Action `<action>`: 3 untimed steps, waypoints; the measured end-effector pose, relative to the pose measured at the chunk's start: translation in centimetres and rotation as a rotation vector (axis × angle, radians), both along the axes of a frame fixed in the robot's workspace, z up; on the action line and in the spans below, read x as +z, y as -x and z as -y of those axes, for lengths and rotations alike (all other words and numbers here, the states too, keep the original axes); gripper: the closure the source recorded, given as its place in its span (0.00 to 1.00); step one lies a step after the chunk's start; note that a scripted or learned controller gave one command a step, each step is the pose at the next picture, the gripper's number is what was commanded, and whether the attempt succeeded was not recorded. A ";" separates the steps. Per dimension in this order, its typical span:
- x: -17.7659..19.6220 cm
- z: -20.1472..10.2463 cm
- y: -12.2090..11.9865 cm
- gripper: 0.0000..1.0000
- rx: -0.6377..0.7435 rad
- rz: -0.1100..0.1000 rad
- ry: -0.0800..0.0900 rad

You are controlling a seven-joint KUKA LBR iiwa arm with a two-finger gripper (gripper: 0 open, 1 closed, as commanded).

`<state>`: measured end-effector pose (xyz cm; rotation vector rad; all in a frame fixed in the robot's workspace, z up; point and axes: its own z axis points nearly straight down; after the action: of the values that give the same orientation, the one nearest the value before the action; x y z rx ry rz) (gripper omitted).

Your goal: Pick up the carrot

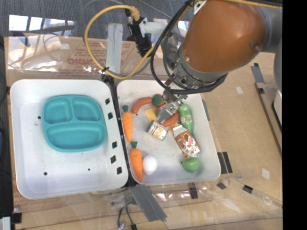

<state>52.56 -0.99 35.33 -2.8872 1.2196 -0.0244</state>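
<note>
a slanted overhead look at a bench carrying two shallow white bins side by side. the left bin holds a teal divided plate. the right bin holds toy food: one carrot lies along its left wall, and a second carrot sits below it, touching a white egg. nearby are a small can, a ketchup bottle, a green pepper and a sausage. the grey and orange arm reaches in from the right, its jaws low over the middle clutter, apart from both carrots; i cannot tell whether they are apart or together.
</note>
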 end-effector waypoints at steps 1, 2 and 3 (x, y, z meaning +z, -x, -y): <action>-5.6 -2.0 1.4 1.00 0.311 -0.019 0.000; -8.2 -2.4 3.1 1.00 0.569 -0.018 0.003; -16.6 -5.2 4.0 1.00 0.606 -0.028 0.000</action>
<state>48.57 4.19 18.74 -3.1259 0.3027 0.0199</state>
